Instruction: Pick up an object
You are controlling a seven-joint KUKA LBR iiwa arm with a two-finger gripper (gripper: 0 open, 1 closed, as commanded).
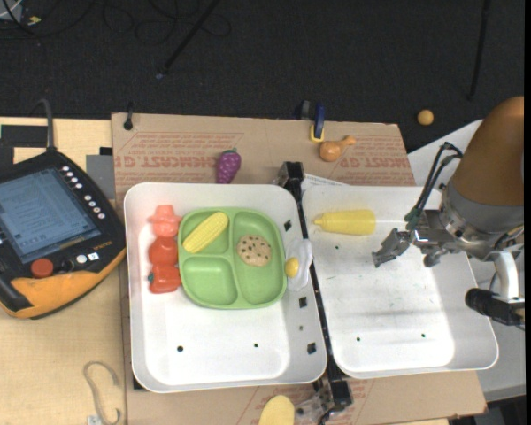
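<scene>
The gripper point(391, 253) hangs over the right bin point(407, 343), near its middle, its dark fingers point(385, 257) low above the white floor; whether they are open or closed cannot be told, and nothing shows between them. A yellow corn cob point(345, 222) lies up and left of the gripper, close to the bin's far rim and apart from the fingers. Toward the near rim of that bin the floor is bare. Left of the gripper, beyond the divider, the left bin point(212, 352) holds a green tray point(217, 286) with a cookie point(255, 251) and a second corn point(203, 231).
</scene>
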